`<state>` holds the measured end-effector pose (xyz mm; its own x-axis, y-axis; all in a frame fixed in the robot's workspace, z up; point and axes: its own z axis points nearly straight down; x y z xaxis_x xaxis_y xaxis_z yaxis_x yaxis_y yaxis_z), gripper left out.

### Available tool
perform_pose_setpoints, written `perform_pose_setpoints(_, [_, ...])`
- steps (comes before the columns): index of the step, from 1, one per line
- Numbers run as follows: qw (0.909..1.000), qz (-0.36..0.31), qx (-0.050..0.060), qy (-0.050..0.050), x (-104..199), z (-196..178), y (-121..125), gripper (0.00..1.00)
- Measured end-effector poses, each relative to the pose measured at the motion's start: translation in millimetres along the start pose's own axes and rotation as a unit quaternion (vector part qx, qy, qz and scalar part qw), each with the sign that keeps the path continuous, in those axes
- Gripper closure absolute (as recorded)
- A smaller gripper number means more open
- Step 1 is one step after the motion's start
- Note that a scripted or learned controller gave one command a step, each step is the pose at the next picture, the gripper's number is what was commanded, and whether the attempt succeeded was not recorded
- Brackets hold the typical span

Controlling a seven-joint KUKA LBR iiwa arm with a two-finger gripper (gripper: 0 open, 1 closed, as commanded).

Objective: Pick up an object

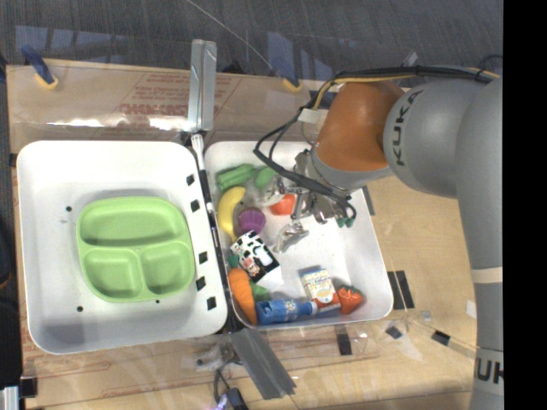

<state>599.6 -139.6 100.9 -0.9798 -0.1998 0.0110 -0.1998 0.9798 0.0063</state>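
Down inside the right bin (377, 273), near its middle: the end effector (291, 234), low over a bare white patch of the floor. Apart or together, cannot tell from up here. Nothing seen clamped in it.

Lots to pick from. Just beside it, toward the left bin (34, 229): a small purple toy (250, 221), touching a yellow banana (228, 213). A little nearer the front edge of the bench: a black-and-white toy (254, 255), blocky and tilted. Close under the wrist: an orange-red piece (283, 203), partly hidden. Along the right bin's front wall: an orange carrot (242, 293), a blue bottle (286, 311) lying flat, and a small carton (316, 283).

Probably all light play food: hard, smooth, a bit slippery. Not likely to break.

- **Purple toy:** small and round, so likely to roll or pop out. Best pinched right across its middle.
- **Banana:** long and curved. Best taken across the thin way, halfway along.
- **Black-and-white toy:** flat sides, so likely the easiest. Squeeze on two opposite sides.

Tight there by the right bin's left wall — easy to bump the neighbours.

In the left bin: a green plate (135, 248) with three parts, well apart from all this.
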Motion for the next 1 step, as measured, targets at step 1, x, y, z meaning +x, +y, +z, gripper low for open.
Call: perform_pose_setpoints(1, [0.9999,0.01,0.008,-0.009,24.3,6.2,38.6,0.0])
